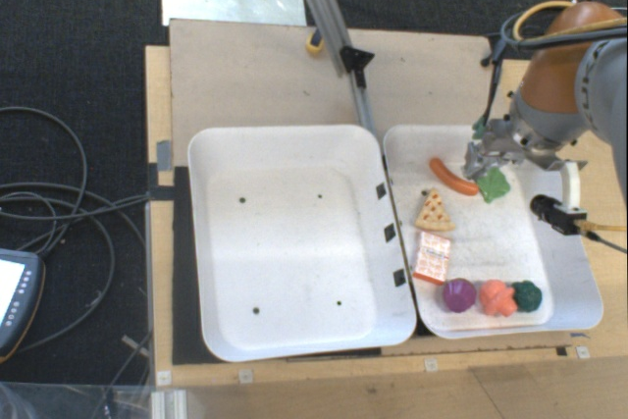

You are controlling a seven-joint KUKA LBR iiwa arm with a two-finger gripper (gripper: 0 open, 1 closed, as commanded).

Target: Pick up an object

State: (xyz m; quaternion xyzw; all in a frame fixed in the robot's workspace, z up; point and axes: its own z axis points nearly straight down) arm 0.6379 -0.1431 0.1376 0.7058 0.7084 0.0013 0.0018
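The surface (245, 74) is taken up by two white bins. Nothing's been loaded into the left bin (294, 240); everything's kept in the right bin (579, 294), probably as the picking pile: sausage (453, 178), pizza slice (434, 211), wafer (433, 258), purple (458, 294), orange (497, 298) and dark green (527, 295) pieces. The hand (483, 162) is parked right over a green block (494, 184); whether it's gripped can't be told.
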